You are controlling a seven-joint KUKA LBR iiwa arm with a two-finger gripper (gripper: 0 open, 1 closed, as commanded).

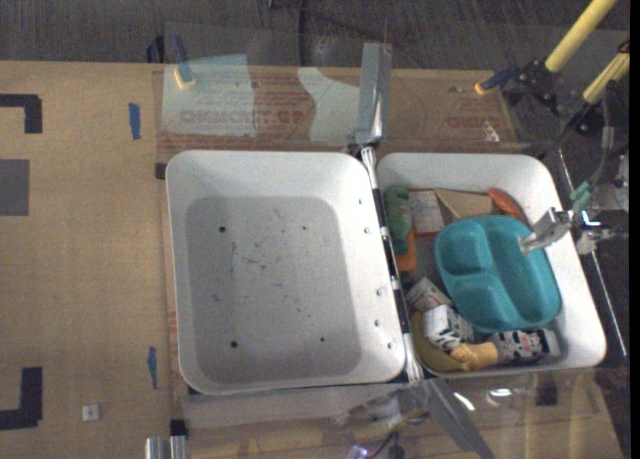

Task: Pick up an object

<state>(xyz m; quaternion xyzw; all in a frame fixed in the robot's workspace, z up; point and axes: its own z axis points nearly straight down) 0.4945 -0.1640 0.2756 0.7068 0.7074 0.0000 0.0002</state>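
The right bin (585, 292) holds a heap of things. A teal divided tray (497, 272) lies tilted on top, in the middle. To its left are a green bottle (399, 209), an orange piece (405, 252) and a pinkish box (428, 212). Behind the tray lie a tan card (462, 202) and an orange carrot-like item (505, 202). In front of it lie a yellow banana (440, 352), a small white box (430, 297) and a black-and-white carton (520, 345). My gripper (545, 230) reaches in from the right and sits at the tray's far right rim.
The left bin (180, 247) stands beside the right one, and their rims meet at a bolted seam (385, 277). Behind the bins are a cardboard sheet under clear plastic (250, 107) and an upright metal strip (372, 97). Yellow poles (590, 12) stand at top right.
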